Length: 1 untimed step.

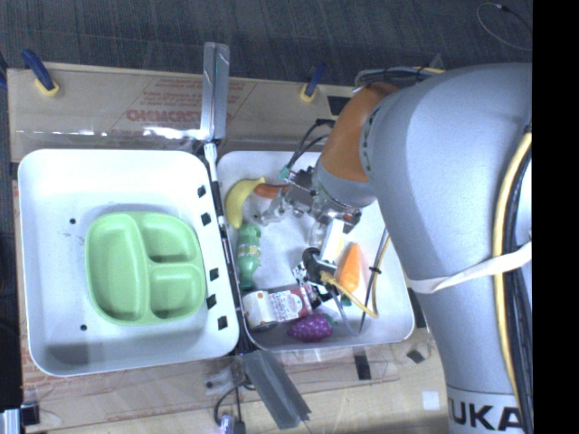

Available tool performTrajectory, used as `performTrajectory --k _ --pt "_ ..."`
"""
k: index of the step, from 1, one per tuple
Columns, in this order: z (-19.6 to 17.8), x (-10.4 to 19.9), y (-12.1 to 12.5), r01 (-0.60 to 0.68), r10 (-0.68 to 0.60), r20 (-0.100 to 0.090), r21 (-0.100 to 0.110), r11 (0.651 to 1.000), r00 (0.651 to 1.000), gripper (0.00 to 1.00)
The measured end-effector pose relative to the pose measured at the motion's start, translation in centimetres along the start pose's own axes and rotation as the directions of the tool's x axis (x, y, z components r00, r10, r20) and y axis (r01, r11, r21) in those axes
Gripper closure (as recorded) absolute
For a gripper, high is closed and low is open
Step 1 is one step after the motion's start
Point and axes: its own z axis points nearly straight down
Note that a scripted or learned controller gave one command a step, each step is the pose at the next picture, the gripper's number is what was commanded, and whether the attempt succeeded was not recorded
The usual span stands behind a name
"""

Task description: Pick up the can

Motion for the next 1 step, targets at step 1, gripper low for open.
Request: performTrajectory --k 1 --pt "-10.12 10.65 -1.11 -0.041 0.041 -0.001 -0.001 0.999 0.999 0.0"
